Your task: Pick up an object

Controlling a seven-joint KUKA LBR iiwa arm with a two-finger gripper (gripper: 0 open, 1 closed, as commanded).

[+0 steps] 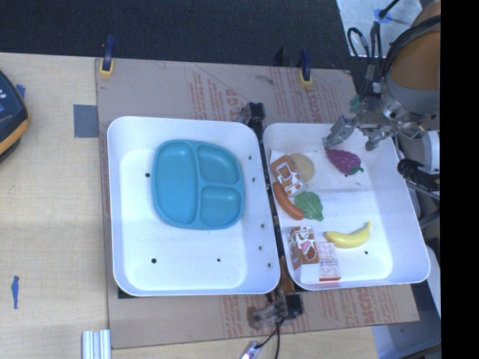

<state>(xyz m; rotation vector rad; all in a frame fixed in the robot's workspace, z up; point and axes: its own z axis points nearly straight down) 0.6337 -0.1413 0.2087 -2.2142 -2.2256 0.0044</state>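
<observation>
Hovering with fingers spread and holding nothing, the gripper (354,134) hangs over the right bin (404,223): purple grapes (343,160) just below its fingers, bread roll (301,166) and broccoli (309,205) further, banana (349,235) beyond, blue plate (198,184) farthest.

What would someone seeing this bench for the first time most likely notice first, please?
Probably the blue divided plate, alone in the left bin. Next, the toy food in the right bin: a yellow banana near the front, purple grapes at the back, a green piece beside a sausage. The gripper hovers beside the grapes.
</observation>
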